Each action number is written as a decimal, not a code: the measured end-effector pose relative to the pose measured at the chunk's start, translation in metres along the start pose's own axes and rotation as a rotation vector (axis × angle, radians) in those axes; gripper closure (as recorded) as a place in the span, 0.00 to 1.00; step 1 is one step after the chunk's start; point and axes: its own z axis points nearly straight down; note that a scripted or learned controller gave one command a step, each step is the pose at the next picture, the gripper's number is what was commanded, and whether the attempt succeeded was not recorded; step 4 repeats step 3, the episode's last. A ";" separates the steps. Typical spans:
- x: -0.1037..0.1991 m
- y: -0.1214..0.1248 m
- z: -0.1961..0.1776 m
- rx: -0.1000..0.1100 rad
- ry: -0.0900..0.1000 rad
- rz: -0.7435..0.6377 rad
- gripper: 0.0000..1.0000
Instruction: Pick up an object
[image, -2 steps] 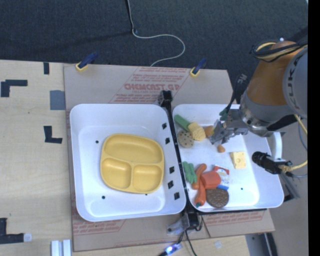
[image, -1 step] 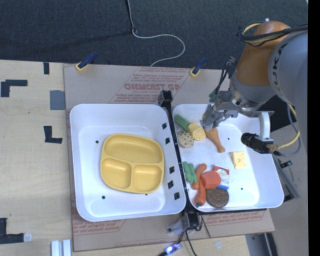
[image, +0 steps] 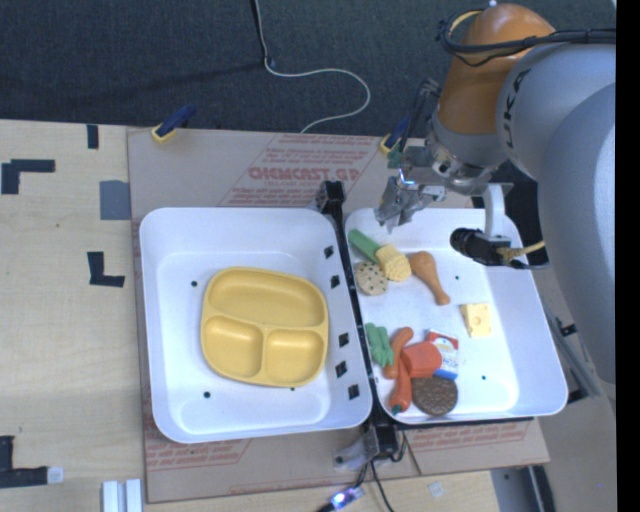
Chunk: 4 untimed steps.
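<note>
Camera view: gripper (image: 398, 212) hangs above the right bin's (image: 520, 330) far-left corner, fingers close together with nothing between them, so this looks like pre-grasp. Nearest target is the toy corn cob (image: 381, 256) just below; next move needs opening, then descent.

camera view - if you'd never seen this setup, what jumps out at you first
First comes the big yellow divided plate lying alone in the left bin. Next is the bright scatter of toy food in the right bin: a corn cob, a drumstick, a cheese wedge and a carrot. Over that bin's far edge hangs the gripper, below the arm's orange band.
</note>
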 end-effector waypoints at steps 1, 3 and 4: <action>0.006 0.005 -0.002 0.003 -0.001 0.004 1.00; -0.006 0.003 0.003 0.003 -0.002 0.006 1.00; -0.006 0.003 0.003 0.003 -0.002 0.006 1.00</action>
